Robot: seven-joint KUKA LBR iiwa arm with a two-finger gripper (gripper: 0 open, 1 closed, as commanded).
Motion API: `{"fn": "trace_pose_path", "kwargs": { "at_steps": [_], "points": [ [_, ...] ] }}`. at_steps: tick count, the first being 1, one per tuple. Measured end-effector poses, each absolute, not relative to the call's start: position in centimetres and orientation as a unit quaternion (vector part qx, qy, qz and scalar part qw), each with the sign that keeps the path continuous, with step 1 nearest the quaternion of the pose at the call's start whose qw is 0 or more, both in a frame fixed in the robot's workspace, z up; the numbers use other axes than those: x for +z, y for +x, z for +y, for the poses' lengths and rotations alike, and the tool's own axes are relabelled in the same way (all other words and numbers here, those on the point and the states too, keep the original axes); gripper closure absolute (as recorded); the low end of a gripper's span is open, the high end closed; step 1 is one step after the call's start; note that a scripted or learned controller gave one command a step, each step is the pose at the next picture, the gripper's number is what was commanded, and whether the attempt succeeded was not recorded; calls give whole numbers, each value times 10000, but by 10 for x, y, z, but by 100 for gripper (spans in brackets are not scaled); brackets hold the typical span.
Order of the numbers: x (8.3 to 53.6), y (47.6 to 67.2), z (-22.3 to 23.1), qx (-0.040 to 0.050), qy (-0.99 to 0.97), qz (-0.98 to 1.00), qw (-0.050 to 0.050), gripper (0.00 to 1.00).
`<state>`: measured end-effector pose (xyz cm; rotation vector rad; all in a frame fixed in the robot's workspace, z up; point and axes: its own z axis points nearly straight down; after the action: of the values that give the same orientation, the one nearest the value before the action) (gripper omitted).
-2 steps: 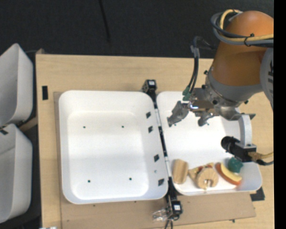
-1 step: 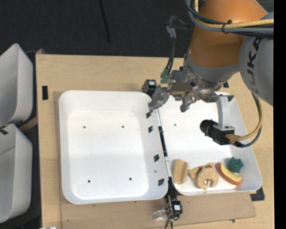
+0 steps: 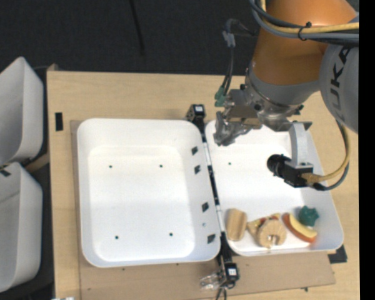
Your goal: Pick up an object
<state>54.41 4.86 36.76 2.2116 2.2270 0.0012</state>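
Observation:
My gripper (image 3: 226, 134) hangs over the far left corner of the right bin (image 3: 250, 167), close to the divider between the bins. I see nothing between its fingers. Along the near edge of that bin lie a tan wooden block (image 3: 235, 223), a light brown toy piece (image 3: 267, 230), a red-and-cream apple slice (image 3: 297, 227) and a small green piece (image 3: 309, 215). All of these lie well toward the near side from the gripper.
The left bin (image 3: 140, 189) sits beside the right one on the wooden bench. A black cylindrical part of the arm's fittings (image 3: 286, 169) juts over the right bin's right side. White boxes (image 3: 9, 167) stand at the far left.

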Motion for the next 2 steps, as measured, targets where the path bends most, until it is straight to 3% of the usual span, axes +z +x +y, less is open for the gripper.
{"fn": "trace_pose_path", "kwargs": {
  "at_steps": [1,2],
  "points": [
    [239,488,-2,-65,7093,7049,-50,100],
    [425,531,-26,70,7064,7077,84,100]
  ]
}}
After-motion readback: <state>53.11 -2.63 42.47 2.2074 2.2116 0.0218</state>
